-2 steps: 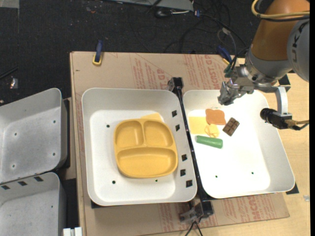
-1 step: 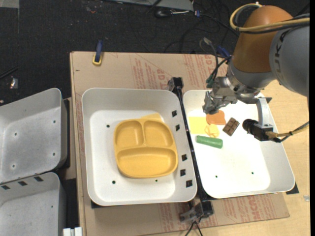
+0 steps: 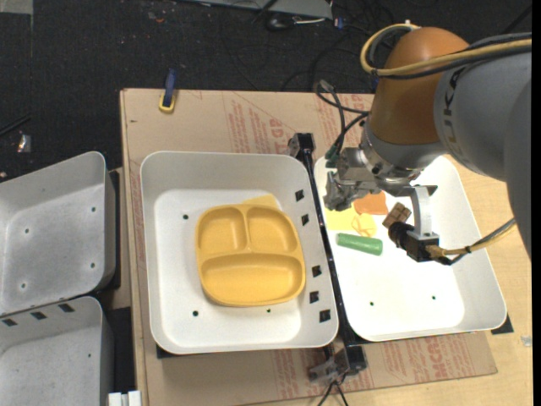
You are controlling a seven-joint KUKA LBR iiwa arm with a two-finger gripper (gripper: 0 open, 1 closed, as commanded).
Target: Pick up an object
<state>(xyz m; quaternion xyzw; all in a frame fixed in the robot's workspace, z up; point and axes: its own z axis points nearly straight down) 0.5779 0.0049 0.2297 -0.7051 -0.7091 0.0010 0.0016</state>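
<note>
We take the green stick [image 3: 359, 244] as our mark: a short, smooth, round-ended plastic bar lying flat on the floor of the right bin [image 3: 439, 311], a shallow white tub with rounded corners and a matte floor. Just above the stick in the view lie a thin pale yellow sheet [image 3: 341, 221] and an orange piece [image 3: 369, 204] with a flat, irregular outline, both close beside it. The jaws hang just above and to the view's left of the stick, over the yellow sheet, at the end of the arm [image 3: 473, 108], whose grey shell meets a glossy orange dome; we cannot tell whether the jaws are wide or narrow, and we see nothing gripped. Well to the left of the stick, past the shared wall, the left bin [image 3: 156, 227] holds a yellow divided tray [image 3: 250, 255], smooth moulded plastic with three compartments and soft corners. Both bins sit on a brown desk [image 3: 237, 112] with faded red print. Far up-left of the stick a small blue and yellow tool [image 3: 169, 91] lies at the desk edge, and the dark speckled floor [image 3: 76, 41] beyond carries cables.
</note>
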